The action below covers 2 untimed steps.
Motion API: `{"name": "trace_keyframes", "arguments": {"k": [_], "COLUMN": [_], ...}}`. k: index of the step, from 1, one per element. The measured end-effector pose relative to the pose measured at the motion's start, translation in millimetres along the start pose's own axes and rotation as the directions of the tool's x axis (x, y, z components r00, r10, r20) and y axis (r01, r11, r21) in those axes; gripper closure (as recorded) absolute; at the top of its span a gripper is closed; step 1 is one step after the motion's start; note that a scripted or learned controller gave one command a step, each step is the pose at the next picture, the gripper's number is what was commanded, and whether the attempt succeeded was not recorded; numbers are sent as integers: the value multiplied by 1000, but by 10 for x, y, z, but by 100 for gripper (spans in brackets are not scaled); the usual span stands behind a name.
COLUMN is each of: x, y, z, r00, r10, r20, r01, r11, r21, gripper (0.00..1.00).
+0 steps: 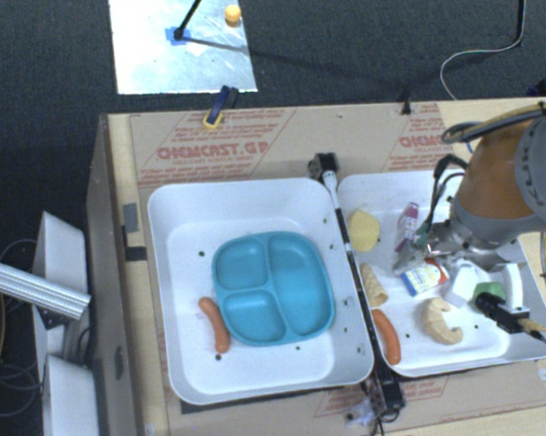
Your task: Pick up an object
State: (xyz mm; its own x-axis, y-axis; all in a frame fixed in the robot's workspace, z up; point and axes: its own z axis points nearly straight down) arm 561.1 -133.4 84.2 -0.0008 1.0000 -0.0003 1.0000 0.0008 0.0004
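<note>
Looks like the pick is barely started: the gripper (424, 247) is down in the right bin (398, 367), right over a blue-and-white packet (421, 278), nothing lifted yet, and I can't tell how the jaws sit. Count: two sausages, one left of the blue tray (273, 288) and one right of it, plus one yellow lump (364, 230) further right

A single fixed camera looks down on the bench (276, 132) from above at a slant, far enough back to take in both white bins whole. The left bin (178, 267) sits toward nine o'clock, the right bin (472, 352) toward three. The arm (510, 180) enters from three o'clock. Dark floor (36, 80) fills the band toward twelve o'clock beyond the bench.
</note>
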Motion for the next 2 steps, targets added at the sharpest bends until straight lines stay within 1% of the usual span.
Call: {"name": "trace_keyframes", "arguments": {"k": [1,2], "x": [2,731], "y": [9,-335], "z": [-105,-1008], "r00": [1000,1000], "r10": [-1,-3], "r20": [0,-1], "r01": [1,3], "r11": [1000,1000], "r21": [-2,-3], "gripper": [100,100]}}
